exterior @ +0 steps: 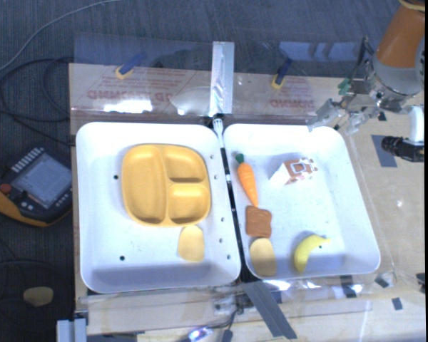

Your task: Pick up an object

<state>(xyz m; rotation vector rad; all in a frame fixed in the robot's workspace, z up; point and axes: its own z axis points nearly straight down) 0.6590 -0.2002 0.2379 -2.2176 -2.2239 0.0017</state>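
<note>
Nearest you, along the front wall of the right bin [357, 212], a yellow banana [308, 251] is lying toward the front right corner, and a tan oval piece [262, 256] is sitting just left of it against the divider side. Touching that piece from behind, a brown square biscuit-like piece [257, 221] is resting, and behind it an orange carrot [247, 182] with a green top is lying lengthwise, pointing toward the far wall. To the carrot's right, a small white carton with red print [295, 171] is lying alone near the bin's middle.

In the left bin [93, 212], a pale yellow oval piece [191, 244] is sitting near the front, just beside the front edge of a yellow divided plate [165, 184] that is taking up the bin's middle.

Farthest off, the gripper [344, 112] is hanging over the right bin's far right corner, above the rim, grasping nothing; whether it is released or clenched, you cannot tell from here. It is well apart from every object in the bin.
</note>
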